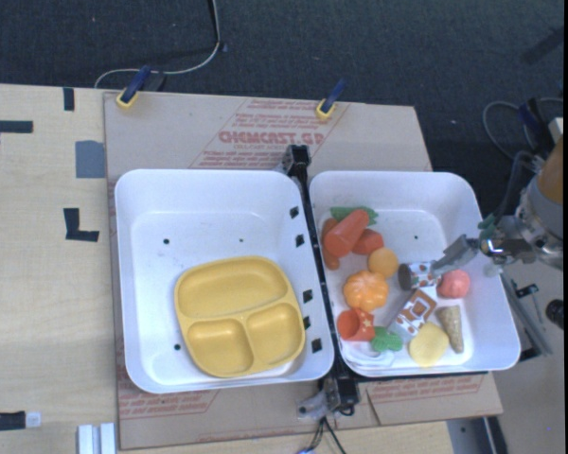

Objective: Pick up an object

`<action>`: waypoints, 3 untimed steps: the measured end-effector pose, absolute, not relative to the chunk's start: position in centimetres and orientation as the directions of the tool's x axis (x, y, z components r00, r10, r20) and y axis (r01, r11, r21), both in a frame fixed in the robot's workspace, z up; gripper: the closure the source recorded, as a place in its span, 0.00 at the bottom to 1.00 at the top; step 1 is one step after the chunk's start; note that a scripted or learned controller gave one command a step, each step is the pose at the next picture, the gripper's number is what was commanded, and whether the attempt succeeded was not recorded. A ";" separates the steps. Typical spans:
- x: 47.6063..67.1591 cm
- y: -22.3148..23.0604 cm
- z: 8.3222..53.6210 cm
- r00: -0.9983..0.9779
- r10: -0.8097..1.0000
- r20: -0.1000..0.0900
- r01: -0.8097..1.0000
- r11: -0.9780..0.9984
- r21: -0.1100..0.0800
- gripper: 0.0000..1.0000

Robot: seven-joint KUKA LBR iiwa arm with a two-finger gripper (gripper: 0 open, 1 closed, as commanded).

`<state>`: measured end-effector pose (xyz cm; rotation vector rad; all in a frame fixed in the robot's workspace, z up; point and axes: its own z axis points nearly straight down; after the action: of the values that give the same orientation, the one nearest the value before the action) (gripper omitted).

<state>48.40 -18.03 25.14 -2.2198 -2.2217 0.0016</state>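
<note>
Cardboard-topped bench, gripper low among toys, fingers indistinct

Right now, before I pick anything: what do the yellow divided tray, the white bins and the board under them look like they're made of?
Yellow divided tray: likely moulded plastic, smooth with a soft sheen and rounded compartment edges.
White bins, left and right: probably thin formed plastic, glossy, with rounded corners.
Board: looks like brown corrugated cardboard, matte, with red printed lettering.
</note>
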 end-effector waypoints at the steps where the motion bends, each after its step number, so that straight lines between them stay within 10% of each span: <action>1: 55.2 -18.4 11.2 -0.003 1.000 -0.011 1.000 0.003 0.015 0.00; 2: 63.0 -15.8 8.4 -0.006 1.000 -0.002 1.000 0.006 0.005 0.00; 3: 65.9 -12.6 8.5 -0.004 1.000 -0.001 1.000 0.004 0.002 0.00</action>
<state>65.94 -12.57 8.47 -2.2179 -2.2274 -0.0015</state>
